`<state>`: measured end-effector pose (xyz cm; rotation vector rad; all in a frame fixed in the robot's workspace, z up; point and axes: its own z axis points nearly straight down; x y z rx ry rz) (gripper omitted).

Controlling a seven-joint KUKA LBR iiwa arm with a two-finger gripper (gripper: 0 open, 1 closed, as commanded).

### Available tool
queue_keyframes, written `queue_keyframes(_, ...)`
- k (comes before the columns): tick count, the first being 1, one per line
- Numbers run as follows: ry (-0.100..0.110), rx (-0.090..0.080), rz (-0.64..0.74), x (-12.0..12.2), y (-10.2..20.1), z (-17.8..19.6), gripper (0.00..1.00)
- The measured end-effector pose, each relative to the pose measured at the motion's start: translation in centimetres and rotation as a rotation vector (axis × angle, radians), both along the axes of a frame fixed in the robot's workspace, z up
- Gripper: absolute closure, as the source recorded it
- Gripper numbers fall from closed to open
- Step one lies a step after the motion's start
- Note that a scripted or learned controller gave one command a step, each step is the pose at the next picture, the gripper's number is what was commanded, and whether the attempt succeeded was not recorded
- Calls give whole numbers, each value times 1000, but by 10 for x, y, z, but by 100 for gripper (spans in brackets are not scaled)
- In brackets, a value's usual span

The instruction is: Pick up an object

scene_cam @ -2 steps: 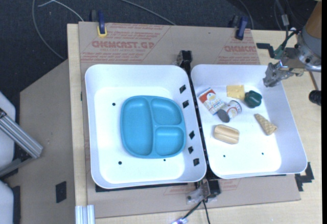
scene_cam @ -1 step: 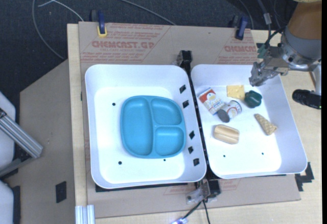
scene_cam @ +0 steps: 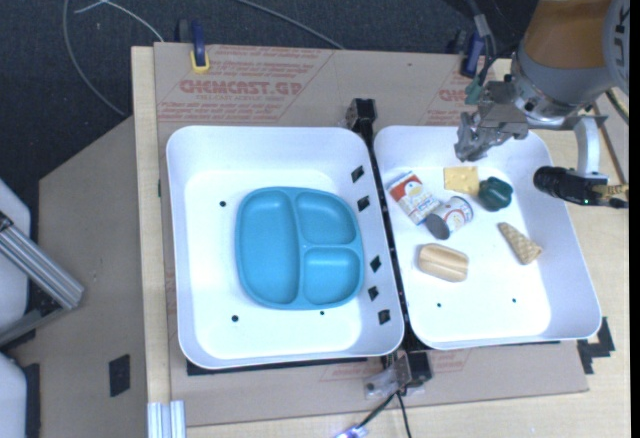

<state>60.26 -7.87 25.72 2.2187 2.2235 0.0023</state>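
Bright, even light from overhead washes the two shallow white plastic bins (scene_cam: 200, 226) nearly to glare, leaving only soft, short shadows under the blue divided plastic tray (scene_cam: 298, 248). Focus is slightly soft throughout, and the dark carpeted floor (scene_cam: 90, 46) stays dim.

In the right bin lie a small can (scene_cam: 452, 214), bread roll (scene_cam: 442, 261), cheese slice (scene_cam: 461, 178), green lump (scene_cam: 495, 192) and cone (scene_cam: 520, 242).

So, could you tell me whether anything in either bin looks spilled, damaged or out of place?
Nothing stands out. The blue divided plate lies flat in the left bin, slightly turned. The small items, such as the can and the bread roll, lie loosely scattered in the right bin, none broken or spilled.
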Motion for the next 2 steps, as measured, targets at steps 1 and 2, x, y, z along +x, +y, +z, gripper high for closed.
queue_keyframes(1, 0, 0, 2, 7, 46, 2, 100)
queue_keyframes(2, 0, 0, 1, 5, 95, 4, 100)
